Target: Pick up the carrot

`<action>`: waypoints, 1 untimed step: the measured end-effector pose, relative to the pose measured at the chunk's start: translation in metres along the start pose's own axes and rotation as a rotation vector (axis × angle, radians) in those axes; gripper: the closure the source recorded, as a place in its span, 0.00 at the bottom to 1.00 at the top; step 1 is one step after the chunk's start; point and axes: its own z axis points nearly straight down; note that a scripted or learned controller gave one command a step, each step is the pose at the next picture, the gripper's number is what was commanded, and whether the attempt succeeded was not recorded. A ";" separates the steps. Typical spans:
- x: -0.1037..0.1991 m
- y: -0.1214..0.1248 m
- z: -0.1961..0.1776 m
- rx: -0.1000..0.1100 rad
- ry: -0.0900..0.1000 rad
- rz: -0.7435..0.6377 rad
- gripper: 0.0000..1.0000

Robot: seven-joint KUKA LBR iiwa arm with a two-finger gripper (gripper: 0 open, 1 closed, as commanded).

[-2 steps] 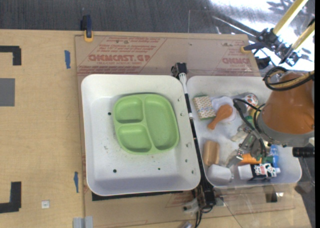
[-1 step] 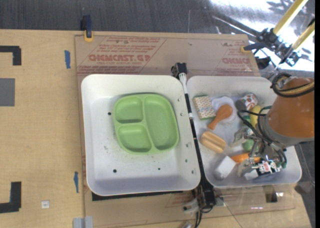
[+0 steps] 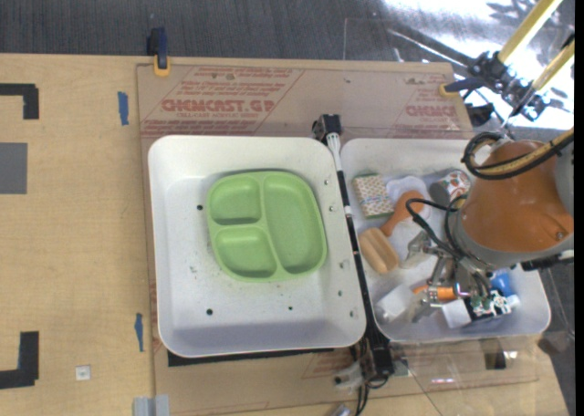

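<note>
Carrot (image 3: 440, 293) amid clutter, under hand (image 3: 447, 291)

Orange-banded grey arm (image 3: 511, 204) with black cables and a metallic end effector (image 3: 444, 285).

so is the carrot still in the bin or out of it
In the bin. The carrot lies low in the right bin, among the clutter, with the gripper right over it. Whether the gripper holds it: cannot tell.
</note>
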 end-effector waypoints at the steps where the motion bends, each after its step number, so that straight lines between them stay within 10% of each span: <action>1: -0.005 -0.023 0.000 -0.002 -0.009 -0.377 0.00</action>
